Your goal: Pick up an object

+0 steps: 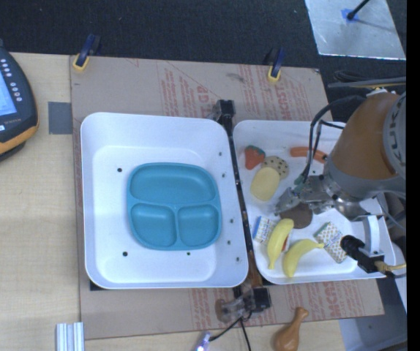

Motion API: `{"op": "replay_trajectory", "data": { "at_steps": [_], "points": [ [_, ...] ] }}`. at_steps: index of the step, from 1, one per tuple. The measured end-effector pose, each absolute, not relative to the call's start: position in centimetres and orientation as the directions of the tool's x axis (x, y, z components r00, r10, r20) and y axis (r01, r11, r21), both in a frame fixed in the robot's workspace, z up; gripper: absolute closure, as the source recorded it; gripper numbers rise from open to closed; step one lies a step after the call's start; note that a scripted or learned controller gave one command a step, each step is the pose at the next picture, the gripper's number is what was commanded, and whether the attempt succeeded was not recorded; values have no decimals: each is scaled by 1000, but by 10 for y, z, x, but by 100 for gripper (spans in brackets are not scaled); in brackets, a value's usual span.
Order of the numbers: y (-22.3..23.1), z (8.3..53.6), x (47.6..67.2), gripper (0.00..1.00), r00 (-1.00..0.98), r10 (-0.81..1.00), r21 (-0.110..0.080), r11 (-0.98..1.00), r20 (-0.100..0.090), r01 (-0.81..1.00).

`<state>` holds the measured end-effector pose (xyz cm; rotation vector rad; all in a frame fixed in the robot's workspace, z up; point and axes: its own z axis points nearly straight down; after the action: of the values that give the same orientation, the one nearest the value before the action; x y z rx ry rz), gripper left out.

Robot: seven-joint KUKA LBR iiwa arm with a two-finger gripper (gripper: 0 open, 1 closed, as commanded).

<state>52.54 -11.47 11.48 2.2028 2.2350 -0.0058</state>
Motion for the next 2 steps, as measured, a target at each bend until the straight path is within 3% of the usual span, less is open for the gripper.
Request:
{"op": "replay_trajectory", "data": {
  "at_steps": [1, 2],
  "points": [
    [-96, 93, 519, 0, -5, 1000, 1, 5, -2, 1000],
    [-98, 104, 520, 100, -10, 1000, 0, 10, -5, 1000]
  ]
}}
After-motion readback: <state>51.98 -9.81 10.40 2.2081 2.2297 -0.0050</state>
